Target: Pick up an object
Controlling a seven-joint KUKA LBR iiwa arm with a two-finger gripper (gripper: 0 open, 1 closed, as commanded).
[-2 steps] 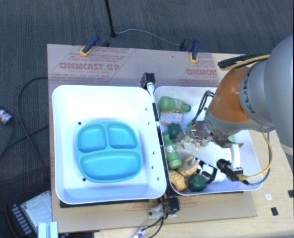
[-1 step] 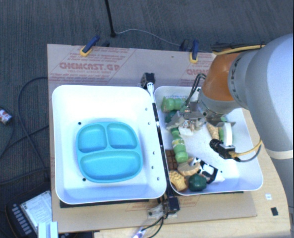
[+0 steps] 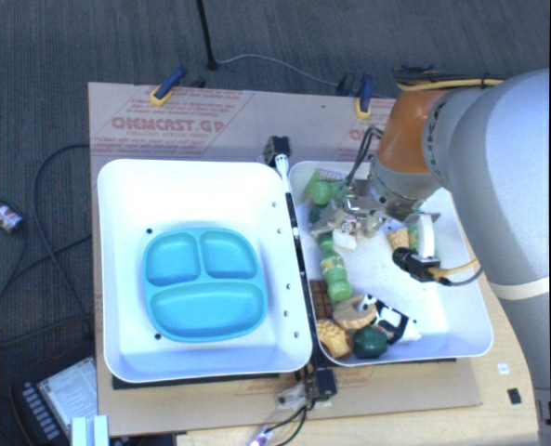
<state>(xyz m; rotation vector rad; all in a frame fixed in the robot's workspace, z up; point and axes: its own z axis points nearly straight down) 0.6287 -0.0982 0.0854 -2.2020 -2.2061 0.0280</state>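
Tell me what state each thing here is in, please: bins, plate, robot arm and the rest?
Left bin: holds the blue plate.
Blue divided plate: flat, right side up.
Right bin: toys heaped along its left wall.
Toy pile: jumbled, pieces touching.
End effector: low over the pile's upper end; grip hidden.
Blue-and-yellow clamps: clipped on the board's far edge.

a flat brown cardboard-covered bench top (image 3: 210, 124) with red printed lettering carries two shallow white plastic bins side by side — the left bin (image 3: 126, 277) and the right bin (image 3: 461, 333), their inner rims touching. a blue clamp with a yellow tip (image 3: 168, 85) and a second blue-and-yellow clamp (image 3: 364, 98) grip the board's far edge.
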